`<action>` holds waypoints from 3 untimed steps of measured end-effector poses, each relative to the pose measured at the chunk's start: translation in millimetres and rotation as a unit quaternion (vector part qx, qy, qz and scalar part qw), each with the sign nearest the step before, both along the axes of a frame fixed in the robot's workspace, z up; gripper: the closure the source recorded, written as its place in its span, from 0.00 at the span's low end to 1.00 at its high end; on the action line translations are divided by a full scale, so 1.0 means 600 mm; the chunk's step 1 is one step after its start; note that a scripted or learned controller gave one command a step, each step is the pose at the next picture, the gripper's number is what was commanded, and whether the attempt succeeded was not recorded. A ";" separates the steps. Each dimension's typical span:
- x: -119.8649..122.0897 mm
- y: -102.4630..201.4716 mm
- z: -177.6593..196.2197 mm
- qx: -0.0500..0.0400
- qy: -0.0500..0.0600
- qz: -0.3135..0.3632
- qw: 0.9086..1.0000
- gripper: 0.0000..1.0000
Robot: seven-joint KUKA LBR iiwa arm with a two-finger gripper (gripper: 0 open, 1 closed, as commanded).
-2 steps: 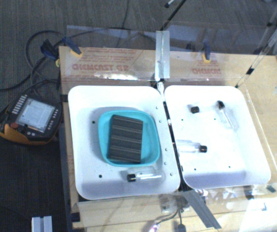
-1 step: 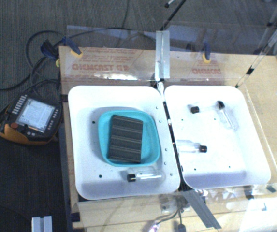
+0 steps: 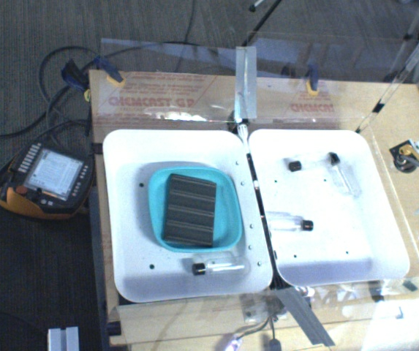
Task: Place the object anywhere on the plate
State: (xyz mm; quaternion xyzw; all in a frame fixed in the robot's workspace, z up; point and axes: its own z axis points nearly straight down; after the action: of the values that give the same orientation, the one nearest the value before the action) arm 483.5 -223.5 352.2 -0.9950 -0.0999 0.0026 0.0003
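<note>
You see a dark ribbed rectangular block point(image 3: 190, 210) on the turquoise square plate point(image 3: 229, 214), long axis running top-to-bottom; gripper jaws: you cannot tell.

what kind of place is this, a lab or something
Most likely a robotics lab or test cell. Two white bins sit on a wooden bench holding a teal plate and clear vials, and a teach pendant lies on the carpet amid cables.
</note>
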 end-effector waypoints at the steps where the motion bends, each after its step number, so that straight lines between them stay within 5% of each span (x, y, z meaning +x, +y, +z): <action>1: 0.000 0.000 0.000 0.000 0.000 0.000 1.000 0.00; 3: 0.000 0.000 0.000 0.000 0.000 0.000 1.000 0.00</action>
State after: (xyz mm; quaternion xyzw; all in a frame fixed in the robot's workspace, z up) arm 483.4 -223.6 352.2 -0.9950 -0.0998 0.0026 0.0002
